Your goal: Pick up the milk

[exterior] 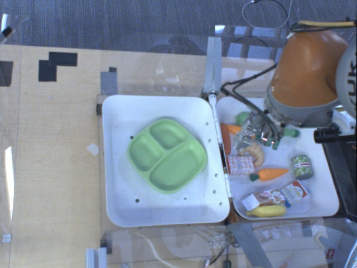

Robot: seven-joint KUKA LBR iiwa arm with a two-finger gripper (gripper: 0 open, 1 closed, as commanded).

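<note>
The milk [278, 196] is a small white carton with red and green print. It lies on its side near the front of the right bin [329, 202], just behind a yellow banana [266, 210]. My gripper [258, 135] hangs over the back middle of that bin, right above a tan croissant [256, 153]. It is well behind the milk and apart from it. The arm's orange band and grey wrist cover the bin's back right part.
In the right bin lie a carrot [270, 174], a green can [301, 166], a red-checked packet [241, 164], a green item [242, 118] and an orange item [225, 137] by the left wall. The left bin [117, 205] holds a green divided plate [167, 155].
</note>
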